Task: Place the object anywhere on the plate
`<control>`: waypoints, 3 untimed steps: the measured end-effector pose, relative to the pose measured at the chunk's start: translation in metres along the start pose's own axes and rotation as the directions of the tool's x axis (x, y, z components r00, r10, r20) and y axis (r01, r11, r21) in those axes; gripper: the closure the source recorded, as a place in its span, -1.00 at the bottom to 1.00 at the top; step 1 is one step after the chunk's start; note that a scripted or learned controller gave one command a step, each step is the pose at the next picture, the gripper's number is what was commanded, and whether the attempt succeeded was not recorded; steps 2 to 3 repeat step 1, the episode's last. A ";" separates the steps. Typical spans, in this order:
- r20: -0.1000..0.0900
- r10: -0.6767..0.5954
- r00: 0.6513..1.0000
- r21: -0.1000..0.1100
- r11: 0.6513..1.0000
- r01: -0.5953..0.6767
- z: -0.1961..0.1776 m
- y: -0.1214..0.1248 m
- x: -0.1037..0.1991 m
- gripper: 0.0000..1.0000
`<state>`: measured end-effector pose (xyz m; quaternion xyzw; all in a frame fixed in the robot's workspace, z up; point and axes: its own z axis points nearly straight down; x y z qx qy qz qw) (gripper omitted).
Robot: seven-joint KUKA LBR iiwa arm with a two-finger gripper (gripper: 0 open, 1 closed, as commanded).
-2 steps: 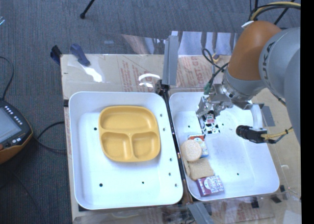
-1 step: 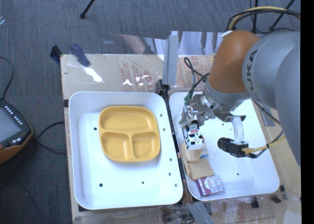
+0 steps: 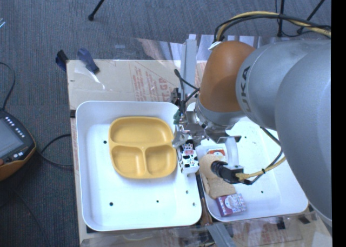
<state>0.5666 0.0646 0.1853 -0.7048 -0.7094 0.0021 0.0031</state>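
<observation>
Honestly can't tell the gripper [image 3: 188,157] state. The pack [image 3: 231,204] sits in the right bin [image 3: 281,197], well off the plate [image 3: 141,146]. Looks light and crinkly, so pinch across its short sides.

- Plate [image 3: 141,146]: yellow, rounded rectangle with three compartments, one long along the far side and two smaller on the near side. Lies flat in the left bin, towards its right half. All compartments bare.
- Objects: a tan, bread-like piece [image 3: 217,185] lies in the right bin near its left wall; a small dark red packet [image 3: 232,204] lies just beside it at the near edge.
</observation>
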 end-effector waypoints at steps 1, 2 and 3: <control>0.001 0.003 1.000 -0.001 1.000 -0.003 0.000 0.000 -0.002 -1.00; 0.001 0.003 1.000 -0.001 1.000 -0.003 0.000 0.000 -0.002 -1.00; 0.001 0.003 1.000 -0.001 1.000 -0.003 0.000 0.000 -0.002 -1.00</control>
